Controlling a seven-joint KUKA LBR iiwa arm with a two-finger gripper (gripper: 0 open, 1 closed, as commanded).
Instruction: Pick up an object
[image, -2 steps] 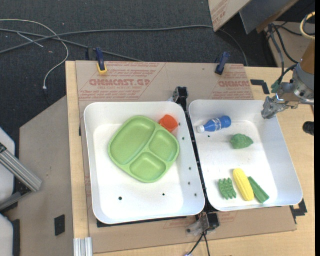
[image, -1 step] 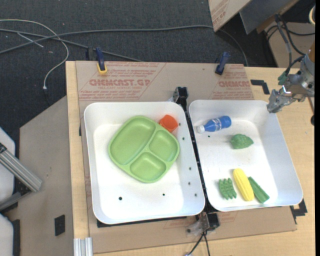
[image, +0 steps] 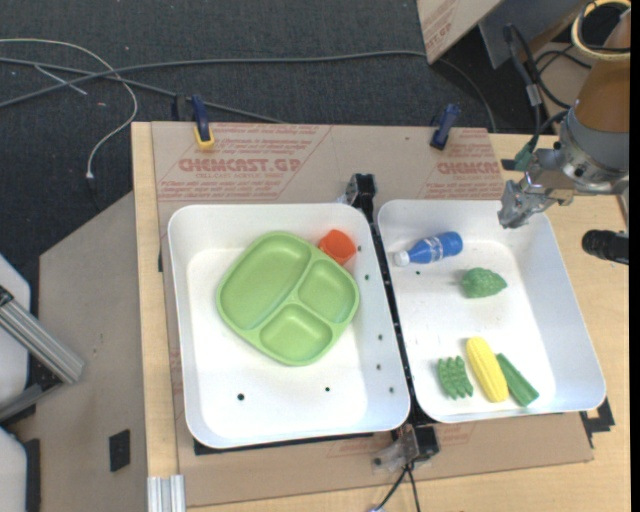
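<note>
The tool (image: 515, 212) is hovering over the right bin's (image: 575, 330) far corner, its state unclear. The bottle (image: 430, 248) is lying nearest, leftward, long axis across the bin.

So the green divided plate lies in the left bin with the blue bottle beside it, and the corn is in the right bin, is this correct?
Not quite. In the camera view, the blue bottle lies in the right bin, with the corn. Beside the green divided plate in the left bin is a small orange object.
</note>
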